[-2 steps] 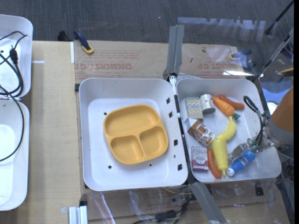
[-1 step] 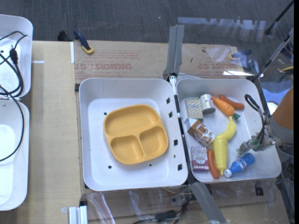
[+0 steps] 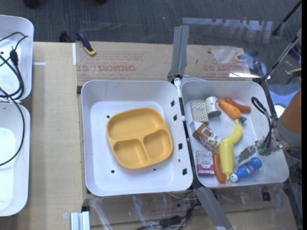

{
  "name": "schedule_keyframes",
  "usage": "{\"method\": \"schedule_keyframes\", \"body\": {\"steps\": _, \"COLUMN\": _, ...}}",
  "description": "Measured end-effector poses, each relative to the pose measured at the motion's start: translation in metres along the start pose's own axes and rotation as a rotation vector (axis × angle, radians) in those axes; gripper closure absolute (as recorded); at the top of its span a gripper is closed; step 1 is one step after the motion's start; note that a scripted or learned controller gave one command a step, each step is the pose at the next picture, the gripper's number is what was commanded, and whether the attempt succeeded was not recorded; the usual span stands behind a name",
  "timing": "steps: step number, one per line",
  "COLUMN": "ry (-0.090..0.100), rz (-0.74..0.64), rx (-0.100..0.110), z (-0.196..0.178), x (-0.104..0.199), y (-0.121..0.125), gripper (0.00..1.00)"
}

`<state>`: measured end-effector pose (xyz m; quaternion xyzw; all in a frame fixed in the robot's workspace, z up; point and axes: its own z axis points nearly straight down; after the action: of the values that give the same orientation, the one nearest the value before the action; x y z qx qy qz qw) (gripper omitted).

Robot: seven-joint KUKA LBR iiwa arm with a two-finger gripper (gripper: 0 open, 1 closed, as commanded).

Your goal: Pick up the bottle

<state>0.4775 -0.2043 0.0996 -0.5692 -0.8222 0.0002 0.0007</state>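
A small blue bottle (image 3: pixel 246 169) with a white cap lies on its side near the front right corner of the right bin (image 3: pixel 276 176). A yellow squeeze bottle (image 3: pixel 226 158) lies just left of it. My gripper (image 3: pixel 250 152) reaches in from the right edge and hangs low just above and behind the blue bottle, close to the yellow bottle's right side. Nothing shows between its tips.
The right bin also holds a banana (image 3: pixel 235 132), a carrot (image 3: pixel 230 109), a red sausage (image 3: pixel 218 169), a silver can (image 3: pixel 212 106), a brown carton (image 3: pixel 206 136) and small packets. A yellow divided plate (image 3: pixel 139 137) sits in the left bin (image 3: pixel 91 143).
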Motion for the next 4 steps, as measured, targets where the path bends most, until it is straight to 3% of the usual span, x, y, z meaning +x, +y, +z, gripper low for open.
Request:
{"method": "schedule_keyframes", "body": {"steps": 1, "ry": 0.0, "rz": 0.0, "rx": 0.0, "z": -0.009, "x": 0.0, "y": 0.0, "gripper": 1.0}}
{"method": "schedule_keyframes", "body": {"steps": 2, "ry": 0.0, "rz": 0.001, "rx": 0.0, "z": -0.009, "x": 0.0, "y": 0.0, "gripper": 0.0}}
{"method": "schedule_keyframes", "body": {"steps": 3, "ry": -0.001, "rz": -0.363, "rx": -0.001, "z": 0.008, "x": 0.011, "y": 0.004, "gripper": 0.0}}
{"method": "schedule_keyframes", "body": {"steps": 4, "ry": -0.002, "rz": -0.361, "rx": -0.003, "z": -0.001, "x": 0.01, "y": 0.005, "gripper": 1.0}}
